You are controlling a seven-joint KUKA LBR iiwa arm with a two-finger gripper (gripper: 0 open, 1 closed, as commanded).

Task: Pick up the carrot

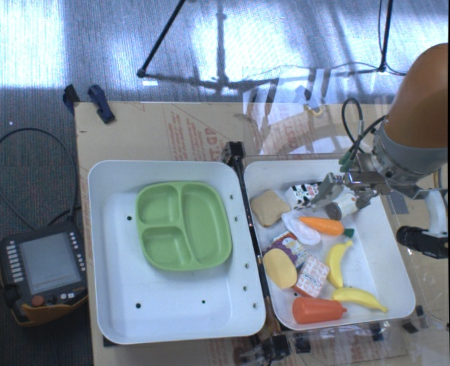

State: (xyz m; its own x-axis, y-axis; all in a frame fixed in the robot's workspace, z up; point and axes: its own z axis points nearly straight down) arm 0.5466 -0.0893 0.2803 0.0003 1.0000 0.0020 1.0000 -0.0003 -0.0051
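The carrot (322,225) is a small orange piece with a green tip at its right end. It lies flat in the upper middle of the right bin (385,242). My gripper (338,199) reaches in from the right and hangs just above and slightly right of the carrot, close to it. Nothing shows clearly as held. The grey wrist and its orange band (431,90) rise toward the upper right.
Around the carrot lie a tan bread slice (269,207), a black-and-white carton (307,194), a white piece (301,229), a purple packet (287,244), a yellow oval (280,268), two bananas (337,261), and a red-orange piece (316,309). The left bin (110,280) holds a green divided plate (184,225).
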